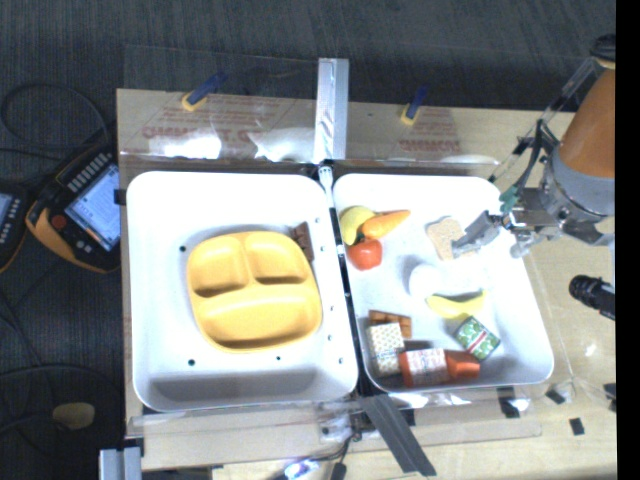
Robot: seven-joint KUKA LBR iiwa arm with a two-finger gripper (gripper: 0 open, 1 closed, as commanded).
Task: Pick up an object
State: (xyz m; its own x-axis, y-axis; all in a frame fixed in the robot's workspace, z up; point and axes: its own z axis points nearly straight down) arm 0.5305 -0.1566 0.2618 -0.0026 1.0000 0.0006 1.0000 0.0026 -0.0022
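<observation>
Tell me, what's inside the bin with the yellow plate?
The left bin holds the yellow plate and a small brown thing at its far corner. Whatever lies under the plate is covered.

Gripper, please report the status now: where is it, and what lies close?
Gripper above right bin, upper right part. Nothing seen held. Bread slice beside it, banana below. Yellow tray in left bin.
</observation>
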